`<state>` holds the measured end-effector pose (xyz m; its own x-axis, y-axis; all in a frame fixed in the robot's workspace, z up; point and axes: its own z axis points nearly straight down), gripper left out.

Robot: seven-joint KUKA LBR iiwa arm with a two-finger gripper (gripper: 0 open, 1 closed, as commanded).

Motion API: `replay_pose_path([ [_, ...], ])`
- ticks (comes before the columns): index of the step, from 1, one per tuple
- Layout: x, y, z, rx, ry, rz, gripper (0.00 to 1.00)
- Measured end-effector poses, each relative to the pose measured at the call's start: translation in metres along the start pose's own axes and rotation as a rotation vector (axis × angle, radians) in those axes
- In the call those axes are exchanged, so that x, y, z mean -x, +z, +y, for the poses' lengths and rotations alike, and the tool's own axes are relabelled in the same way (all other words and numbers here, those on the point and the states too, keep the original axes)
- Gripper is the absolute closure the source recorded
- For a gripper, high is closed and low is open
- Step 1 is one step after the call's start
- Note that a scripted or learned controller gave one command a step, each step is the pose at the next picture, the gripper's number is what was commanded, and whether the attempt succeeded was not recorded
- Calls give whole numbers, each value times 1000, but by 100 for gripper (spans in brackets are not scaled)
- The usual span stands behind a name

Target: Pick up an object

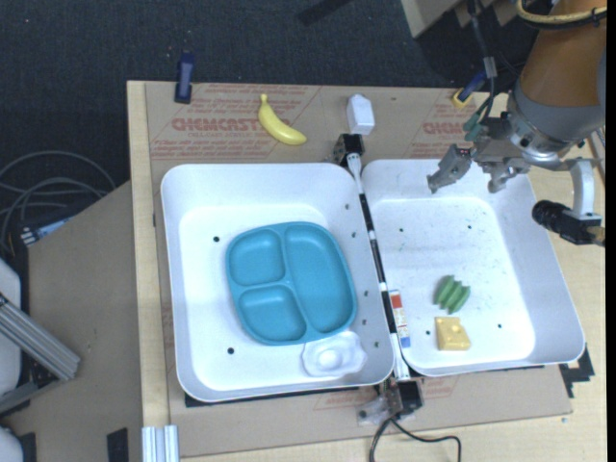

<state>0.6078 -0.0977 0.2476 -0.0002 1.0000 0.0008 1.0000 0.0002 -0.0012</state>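
Camera view: jaws point(474, 169) spread, released, nothing between them, over the far edge of the right bin point(539, 287). Green object point(450, 294) and yellow block point(451, 334) lie nearer and slightly left; the green one's long axis runs diagonally.

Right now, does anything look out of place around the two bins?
Yes. A yellow toy banana lies on the brown cardboard bench top behind the left white bin, outside both bins. A small blue object sits at the board's far edge.
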Motion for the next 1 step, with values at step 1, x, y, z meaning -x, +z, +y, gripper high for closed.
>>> replay_pose_path([
  [1,12,48,-66,-1,2,0,0],
])
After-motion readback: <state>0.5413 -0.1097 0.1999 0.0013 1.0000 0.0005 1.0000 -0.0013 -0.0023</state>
